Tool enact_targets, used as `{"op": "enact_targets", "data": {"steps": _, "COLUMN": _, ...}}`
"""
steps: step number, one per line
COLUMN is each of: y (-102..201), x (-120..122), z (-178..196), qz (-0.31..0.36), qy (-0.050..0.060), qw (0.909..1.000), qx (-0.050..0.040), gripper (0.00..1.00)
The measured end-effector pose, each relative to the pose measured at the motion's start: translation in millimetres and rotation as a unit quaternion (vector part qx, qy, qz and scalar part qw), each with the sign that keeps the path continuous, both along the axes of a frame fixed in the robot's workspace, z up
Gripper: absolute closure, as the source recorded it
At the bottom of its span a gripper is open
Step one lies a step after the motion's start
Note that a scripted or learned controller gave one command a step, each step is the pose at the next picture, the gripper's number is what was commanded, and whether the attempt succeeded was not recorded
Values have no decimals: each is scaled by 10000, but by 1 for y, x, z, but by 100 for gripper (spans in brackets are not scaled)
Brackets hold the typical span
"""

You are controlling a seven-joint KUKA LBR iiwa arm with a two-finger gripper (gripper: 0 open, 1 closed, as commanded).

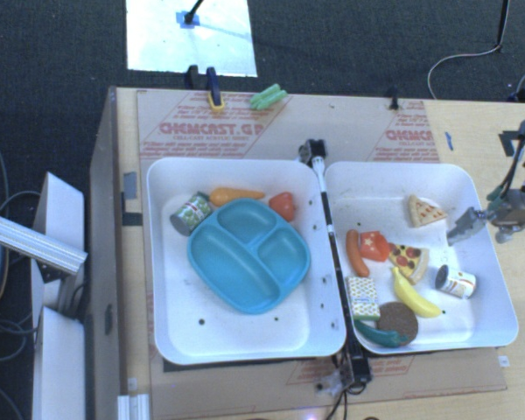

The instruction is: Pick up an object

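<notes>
Pizza wedge lies near the far right corner of the right bin, and it is the item closest to the gripper, which hangs over that bin's right edge. Nothing can be seen held in the gripper, and I cannot tell whether it is open or closed.

A small white can lies on its side near the right edge, just nearer the camera than the gripper. A banana lies aslant beside the can, toward the near edge. A second pizza slice sits in the middle of the bin, just beyond the banana's upper end. A red piece touches a sausage close to the left edge. In the near left corner are a small carton, a brown round cookie and a dark green vegetable, packed close together.

In the left bin a blue divided plate takes up the middle. Along its far side are a tin, a carrot and a tomato.
</notes>
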State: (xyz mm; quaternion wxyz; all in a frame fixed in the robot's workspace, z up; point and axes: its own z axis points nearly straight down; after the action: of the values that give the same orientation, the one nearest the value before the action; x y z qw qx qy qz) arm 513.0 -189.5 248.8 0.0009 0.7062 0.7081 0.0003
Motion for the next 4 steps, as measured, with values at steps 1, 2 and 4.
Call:
{"op": "enact_targets", "data": {"steps": 1, "y": 50, "x": 2, "z": -99, "qz": 3, "qy": 12, "qw": 10000, "qx": 7, "gripper": 0}}
{"op": "enact_targets", "data": {"steps": 2, "y": 73, "x": -17, "z": -165, "qz": -8, "qy": -1, "qw": 10000, "qx": 4, "gripper": 0}}
{"op": "enact_targets", "data": {"steps": 4, "y": 98, "x": 115, "z": -119, "qz": 10, "qy": -8, "qw": 10000, "qx": 2, "gripper": 0}}
